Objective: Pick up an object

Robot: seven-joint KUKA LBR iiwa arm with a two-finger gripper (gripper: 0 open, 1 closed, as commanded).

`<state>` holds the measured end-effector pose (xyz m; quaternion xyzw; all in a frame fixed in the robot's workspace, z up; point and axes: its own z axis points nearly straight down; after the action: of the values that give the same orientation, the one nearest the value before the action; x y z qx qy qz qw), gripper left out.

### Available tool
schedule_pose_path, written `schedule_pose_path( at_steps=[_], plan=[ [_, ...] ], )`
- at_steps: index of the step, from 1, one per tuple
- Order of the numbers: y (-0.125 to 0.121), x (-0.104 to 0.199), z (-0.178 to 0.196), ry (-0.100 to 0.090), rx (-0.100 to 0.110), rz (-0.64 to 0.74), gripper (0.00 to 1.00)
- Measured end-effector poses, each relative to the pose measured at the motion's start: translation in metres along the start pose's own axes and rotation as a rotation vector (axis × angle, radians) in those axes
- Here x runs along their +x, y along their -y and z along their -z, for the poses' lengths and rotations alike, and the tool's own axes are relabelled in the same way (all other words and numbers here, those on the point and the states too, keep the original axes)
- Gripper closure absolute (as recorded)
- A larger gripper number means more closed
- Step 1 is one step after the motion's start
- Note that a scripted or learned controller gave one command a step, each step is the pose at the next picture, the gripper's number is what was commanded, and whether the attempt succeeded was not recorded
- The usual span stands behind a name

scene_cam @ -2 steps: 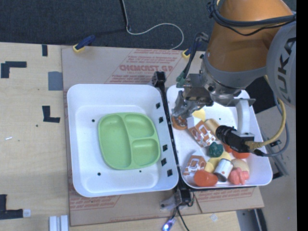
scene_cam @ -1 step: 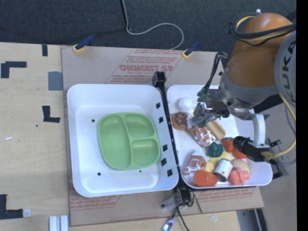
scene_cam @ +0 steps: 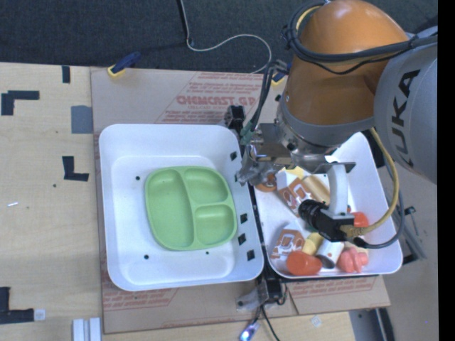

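Two bins: white and shallow, side by side on the table point(scene_cam: 43, 190), with the left bin point(scene_cam: 106, 190) and the right bin point(scene_cam: 384, 251) sharing a middle wall.
Left bin load: one green divided plate point(scene_cam: 190, 208), lying flat in the middle of the floor.
Right bin load: several small things crowded into the near half. These are a brown-and-white packet point(scene_cam: 295, 192), a second packet point(scene_cam: 284, 241), a yellow piece point(scene_cam: 311, 244), a red round piece point(scene_cam: 304, 264), a pink piece point(scene_cam: 352, 260) and an orange piece point(scene_cam: 361, 220).
Arm point(scene_cam: 341, 55): reaching in from the right, its bulk over the far half of the right bin.
Gripper point(scene_cam: 250, 168): low over the shared wall, on the right bin's left edge. Impossible to tell whether open or closed. Nothing visibly held.
Key relation: the nearest candidate is the brown-and-white packet, just to the right of the gripper and a little toward the near rim. The rest of the heap is further along that same diagonal, near and right. The plate is on the opposite side, left of the wall.
Long axis: the packet appears to slant across the bin, but is partly covered by the wrist, so not certain.
Likely need: a short shift right, off the wall, before any descent. Risk of catching the bin wall if lowered where it hangs now.
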<state>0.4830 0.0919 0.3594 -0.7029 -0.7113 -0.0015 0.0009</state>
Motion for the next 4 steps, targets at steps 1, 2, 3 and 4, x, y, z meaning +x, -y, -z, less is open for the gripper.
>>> schedule_pose_path(
  at_steps=[1, 2, 3, 4],
  plan=[
    [0.000, -0.005, 0.008, 0.004, 0.004, -0.008, 1.00],
    [-0.047, -0.055, -0.110, 0.007, 0.011, -0.017, 1.00],
    [-0.020, -0.041, -0.055, 0.002, -0.001, -0.009, 1.00],
    [-0.001, -0.016, 0.184, 0.000, -0.016, -0.008, 1.00]
  ],
)
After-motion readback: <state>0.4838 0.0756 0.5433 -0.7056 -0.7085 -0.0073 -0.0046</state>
